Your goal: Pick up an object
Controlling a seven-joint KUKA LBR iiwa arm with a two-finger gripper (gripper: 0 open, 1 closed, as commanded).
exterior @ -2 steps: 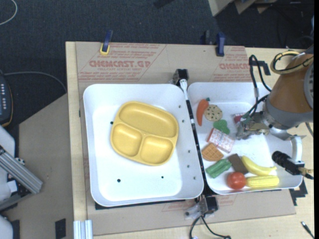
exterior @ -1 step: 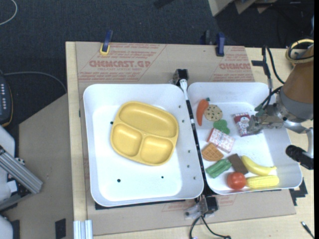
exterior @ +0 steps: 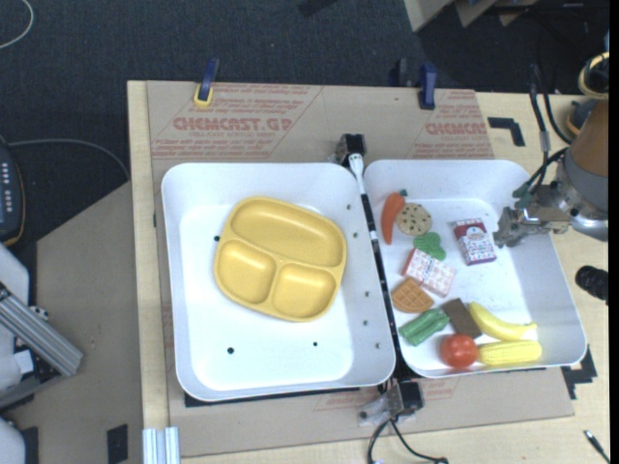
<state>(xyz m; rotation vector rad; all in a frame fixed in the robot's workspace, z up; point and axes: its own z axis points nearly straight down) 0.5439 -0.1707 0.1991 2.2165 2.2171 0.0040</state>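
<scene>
The right bin [exterior: 542,288] holds several toy foods: a carrot [exterior: 391,217], a cookie [exterior: 415,220], a red box [exterior: 474,241], a pink-and-white packet [exterior: 430,272], a waffle [exterior: 413,296], a green pepper [exterior: 423,327], a brown bar [exterior: 458,316], a tomato [exterior: 459,352], a banana [exterior: 501,324] and a corn cob [exterior: 510,354]. My gripper [exterior: 514,228] hangs at the bin's right side, just right of the red box, with nothing seen between its fingers.
A yellow three-compartment plate [exterior: 280,256] lies in the left bin [exterior: 193,336]. Both bins rest on a cardboard sheet [exterior: 290,114] held by clamps [exterior: 204,90]. Cables run along the bench's right edge [exterior: 542,114].
</scene>
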